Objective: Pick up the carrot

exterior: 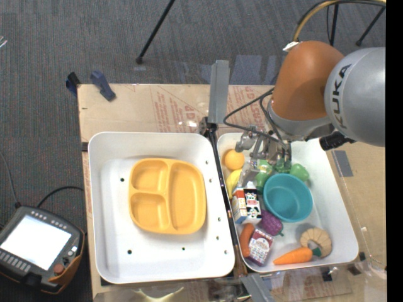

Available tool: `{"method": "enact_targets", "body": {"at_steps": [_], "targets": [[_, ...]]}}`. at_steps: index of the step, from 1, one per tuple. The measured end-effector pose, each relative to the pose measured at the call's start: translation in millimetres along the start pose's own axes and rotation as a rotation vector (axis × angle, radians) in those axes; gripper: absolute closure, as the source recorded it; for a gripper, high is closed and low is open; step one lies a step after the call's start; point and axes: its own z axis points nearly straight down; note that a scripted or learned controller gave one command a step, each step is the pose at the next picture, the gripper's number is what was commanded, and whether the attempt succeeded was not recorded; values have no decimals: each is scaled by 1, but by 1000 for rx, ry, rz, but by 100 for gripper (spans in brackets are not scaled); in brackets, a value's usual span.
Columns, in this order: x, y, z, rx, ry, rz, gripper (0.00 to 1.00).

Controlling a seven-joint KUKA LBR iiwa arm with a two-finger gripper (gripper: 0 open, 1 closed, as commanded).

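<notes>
The carrot (293,255) at the right bin's (343,212) six o'clock looks like matt orange plastic; the teal bowl (288,197) at its centre, smooth plastic. The yellow tray (167,195) and both white bins look glossy, the arm's (352,96) shell satin grey and the bench (151,109) like brown board

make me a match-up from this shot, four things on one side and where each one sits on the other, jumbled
Things:
1. carrot
2. yellow divided plate
3. teal bowl
4. orange fruit

Places:
A. middle of the right bin
B. left bin
C. right bin, near edge, beside a tan cookie-like toy
D. right bin, far left corner, by the gripper

Pairs: 1-C, 2-B, 3-A, 4-D
</notes>
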Motion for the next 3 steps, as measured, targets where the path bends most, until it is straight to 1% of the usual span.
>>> {"method": "enact_targets", "body": {"at_steps": [1,2,3], "targets": [[95,-62,3,4,8,111,0],[137,-27,3,3,10,127,0],[145,16,3,-1,9,-521,0]]}}
